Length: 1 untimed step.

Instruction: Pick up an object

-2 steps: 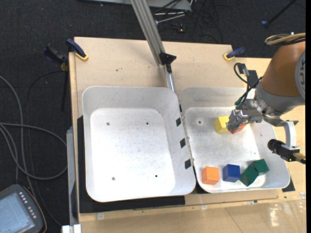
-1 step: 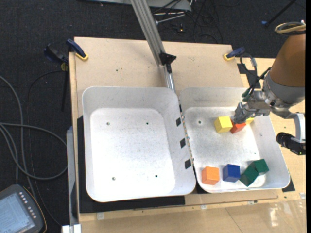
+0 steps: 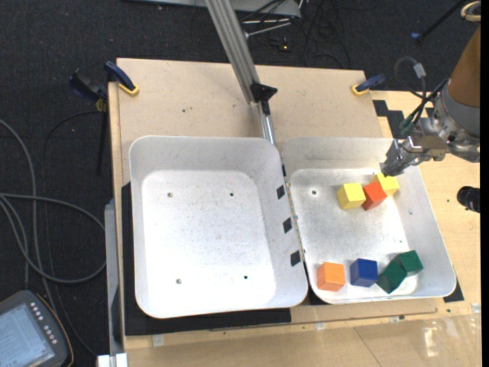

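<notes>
So the arm comes in from the right and its gripper (image 3: 395,164) sits low over the back right corner of the right bin (image 3: 428,235), right by the rim. Honestly can't tell whether the fingers are spread or closed from this angle — the tips just blur into a dark wedge.

Just below the tips there's a little cluster: a small yellow block (image 3: 388,185) closest to the gripper, a red block (image 3: 374,194) touching it, and a bigger yellow cube (image 3: 351,196) just beside the red one on the left. Nothing looks lifted; all three seem to rest on the bin floor.

Along the front edge of the same bin there's a row — orange cube (image 3: 331,275), blue cube (image 3: 364,272), then two green blocks (image 3: 400,271) jammed together in the corner.

The left bin (image 3: 153,167) sits right alongside, rims touching.
</notes>
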Available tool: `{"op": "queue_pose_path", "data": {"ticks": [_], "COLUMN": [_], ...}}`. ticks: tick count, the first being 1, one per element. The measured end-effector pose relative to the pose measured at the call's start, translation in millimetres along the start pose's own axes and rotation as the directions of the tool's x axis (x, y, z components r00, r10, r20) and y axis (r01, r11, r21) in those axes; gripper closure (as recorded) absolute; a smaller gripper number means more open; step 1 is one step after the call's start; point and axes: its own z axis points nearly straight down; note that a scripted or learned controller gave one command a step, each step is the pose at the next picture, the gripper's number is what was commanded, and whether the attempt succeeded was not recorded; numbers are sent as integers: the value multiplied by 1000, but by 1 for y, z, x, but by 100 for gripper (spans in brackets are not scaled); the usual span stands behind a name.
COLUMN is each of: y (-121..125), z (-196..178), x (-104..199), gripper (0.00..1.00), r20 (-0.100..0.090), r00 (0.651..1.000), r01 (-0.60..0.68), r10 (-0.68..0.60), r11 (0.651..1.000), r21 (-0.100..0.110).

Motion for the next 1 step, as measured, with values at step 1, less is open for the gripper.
{"op": "queue_pose_path", "data": {"ticks": [1], "y": [3], "z": [23], "x": [51], "gripper": [100], "r20": [-4], "r00": [1000], "r01": [4], "r10": [-4], "r11": [1000], "r21": [10]}}
